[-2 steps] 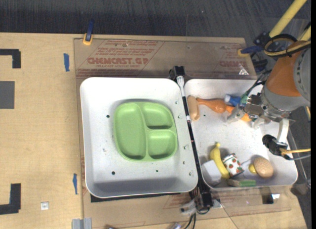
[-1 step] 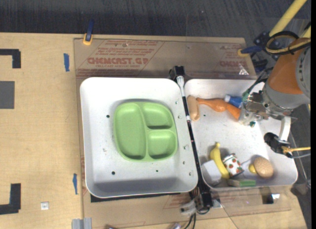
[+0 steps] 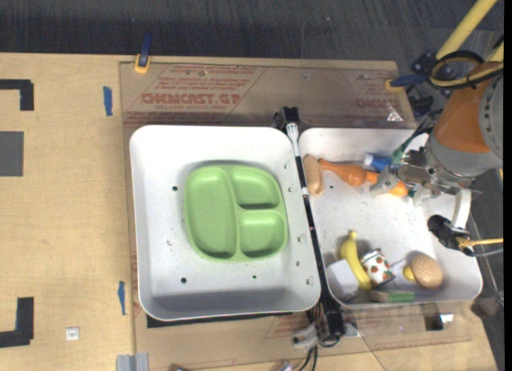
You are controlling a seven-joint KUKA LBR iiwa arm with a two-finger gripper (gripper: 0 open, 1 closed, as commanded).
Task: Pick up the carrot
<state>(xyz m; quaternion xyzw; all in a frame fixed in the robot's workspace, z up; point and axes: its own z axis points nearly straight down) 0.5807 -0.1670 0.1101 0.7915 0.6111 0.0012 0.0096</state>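
The carrot point(image 3: 349, 173) is orange and lies on its side near the back of the right bin point(image 3: 400, 229), its tip pointing left. My gripper point(image 3: 406, 176) hangs over the bin's back right part, just right of the carrot's thick end. A small orange piece point(image 3: 398, 192) shows right under the gripper. The arm's orange band and grey wrist hide the bin's right rim.
A tan object point(image 3: 312, 176) lies left of the carrot, and a blue item point(image 3: 376, 159) lies behind it. A banana point(image 3: 353, 257), a small red-and-white can point(image 3: 376, 265) and a brown roll point(image 3: 424, 270) crowd the front. The left bin point(image 3: 156, 225) holds a green divided plate point(image 3: 236, 211).
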